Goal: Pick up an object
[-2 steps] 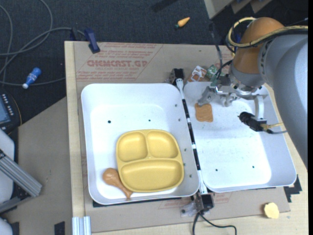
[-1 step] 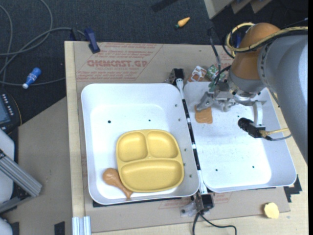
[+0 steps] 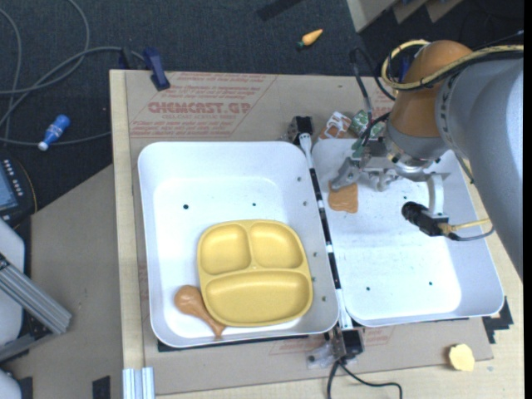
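Observation:
My gripper (image 3: 363, 175) hangs low over the far left part of the right bin (image 3: 399, 293), close to the divider between the bins. A small flat orange-brown piece (image 3: 343, 199) lies on the bin floor just below and to the left of the gripper, touching or nearly touching it. In the left bin (image 3: 166, 177) rests a yellow divided plate (image 3: 253, 271), with a tan toy drumstick (image 3: 196, 304) against its lower left edge.
The grey arm with its orange band (image 3: 432, 81) covers the right bin's far right corner. A black cable end (image 3: 420, 216) hangs over that bin. A small packet (image 3: 337, 125) lies behind the bins and a yellow chunk (image 3: 460, 357) sits on the bench at front right.

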Tool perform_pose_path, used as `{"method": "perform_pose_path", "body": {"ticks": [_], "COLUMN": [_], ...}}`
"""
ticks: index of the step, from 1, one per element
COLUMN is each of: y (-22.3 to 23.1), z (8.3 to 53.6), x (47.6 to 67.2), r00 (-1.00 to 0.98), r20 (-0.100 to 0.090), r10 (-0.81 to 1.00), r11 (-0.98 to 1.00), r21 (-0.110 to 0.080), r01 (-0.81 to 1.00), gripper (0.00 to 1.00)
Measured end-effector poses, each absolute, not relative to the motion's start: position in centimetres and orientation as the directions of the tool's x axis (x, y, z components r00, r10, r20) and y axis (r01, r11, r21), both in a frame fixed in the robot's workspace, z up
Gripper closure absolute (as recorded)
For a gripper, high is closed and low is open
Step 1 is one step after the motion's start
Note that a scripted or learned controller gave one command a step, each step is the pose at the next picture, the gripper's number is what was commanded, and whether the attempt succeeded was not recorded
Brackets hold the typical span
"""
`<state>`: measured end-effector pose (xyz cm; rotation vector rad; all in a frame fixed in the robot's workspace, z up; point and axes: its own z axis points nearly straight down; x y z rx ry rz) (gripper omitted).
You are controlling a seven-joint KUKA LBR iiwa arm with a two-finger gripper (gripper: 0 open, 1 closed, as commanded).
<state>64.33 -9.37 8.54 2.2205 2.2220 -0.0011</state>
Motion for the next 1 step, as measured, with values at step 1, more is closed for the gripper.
{"method": "perform_pose_path", "body": {"ticks": [1], "y": [-9.32], "z": [9.68], "x": [64.46], "r00": [-0.002], "r20": [-0.001], "r10": [1.000], "r11": [0.002], "r21": [0.004], "r01": [1.000], "gripper": [1.00]}}
